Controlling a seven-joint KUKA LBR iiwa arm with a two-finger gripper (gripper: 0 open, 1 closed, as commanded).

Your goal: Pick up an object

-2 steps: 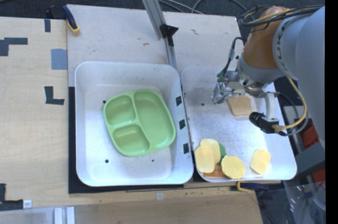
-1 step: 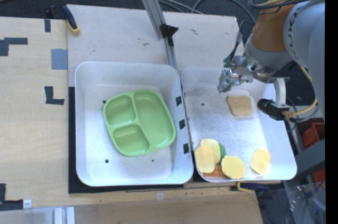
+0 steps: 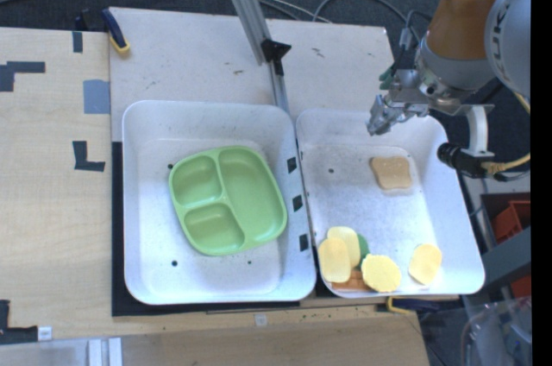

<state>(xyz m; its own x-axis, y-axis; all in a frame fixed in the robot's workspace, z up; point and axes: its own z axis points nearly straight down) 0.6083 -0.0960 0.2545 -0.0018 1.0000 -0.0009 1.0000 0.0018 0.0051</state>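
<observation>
Along the near edge of the right bin [image 3: 448,209] lie several yellow pieces [image 3: 380,272], clustered from its near-left corner toward the near-right, one of them [image 3: 425,262] slightly apart. The left bin [image 3: 138,183] holds a green divided tray [image 3: 228,200] near its middle. Farther back in the right bin, a tan bread-like slice [image 3: 392,173] lies flat, toward the far edge. Above that far edge hangs the gripper [image 3: 380,122], carrying nothing visible; whether it is apart or together cannot be told.

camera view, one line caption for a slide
Arm's hand poised above right bin near toast slice; green tray in left bin.
</observation>
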